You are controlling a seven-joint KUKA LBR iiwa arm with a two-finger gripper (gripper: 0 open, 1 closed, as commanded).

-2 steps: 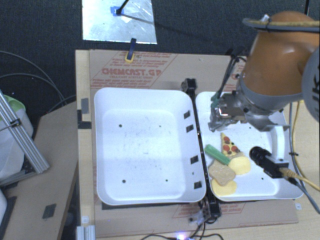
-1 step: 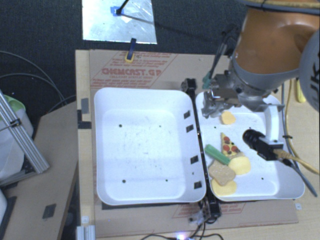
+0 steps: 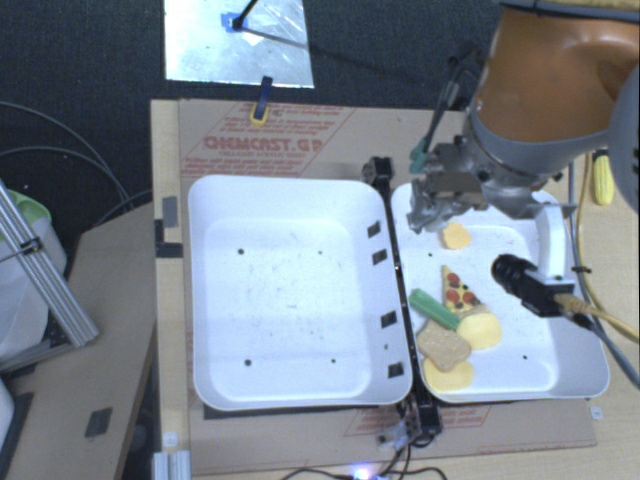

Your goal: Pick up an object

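The right bin point(image 3: 575, 363) holds several toy food pieces. A small yellow round piece point(image 3: 457, 236) lies near its far left. A pizza slice point(image 3: 460, 289) lies in the middle, with a green stick point(image 3: 434, 308) beside it. Nearer the front sit a yellow piece point(image 3: 483, 329), a tan bread-like piece point(image 3: 443, 348) and another yellow disc point(image 3: 450, 375). My gripper point(image 3: 432, 215) hangs over the far left corner of the right bin, just left of the small yellow round piece. I see nothing held between its fingers.
The left bin point(image 3: 290, 293) lies beside the right one, joined by a black hinge strip point(image 3: 392, 288). Both bins rest on a cardboard sheet point(image 3: 270, 138). A metal plate point(image 3: 238, 28) lies beyond the bench, and aluminium framing point(image 3: 40, 278) stands at the left.
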